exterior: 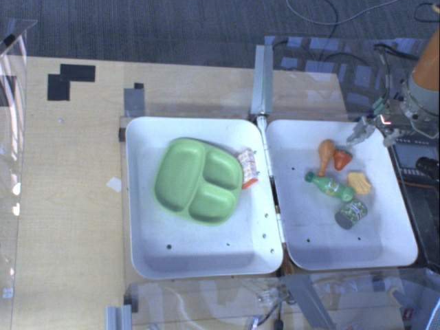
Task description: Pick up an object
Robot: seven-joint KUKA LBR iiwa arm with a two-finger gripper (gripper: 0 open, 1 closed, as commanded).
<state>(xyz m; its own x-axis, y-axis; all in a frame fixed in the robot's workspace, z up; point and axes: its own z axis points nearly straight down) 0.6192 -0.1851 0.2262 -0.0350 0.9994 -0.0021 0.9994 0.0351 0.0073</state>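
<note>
gripper [373, 126] above right bin [392, 253], toy strawberry [342, 159] near

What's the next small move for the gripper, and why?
Probably move the gripper left and down over the red toy. It hangs at the right bin's upper right edge holding nothing, and that toy is the closest object.

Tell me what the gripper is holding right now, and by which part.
Nothing is held. The gripper hangs over the right bin's far right corner with nothing between its fingers; the chicken drumstick and strawberry lie apart from it on the bin floor.
</note>
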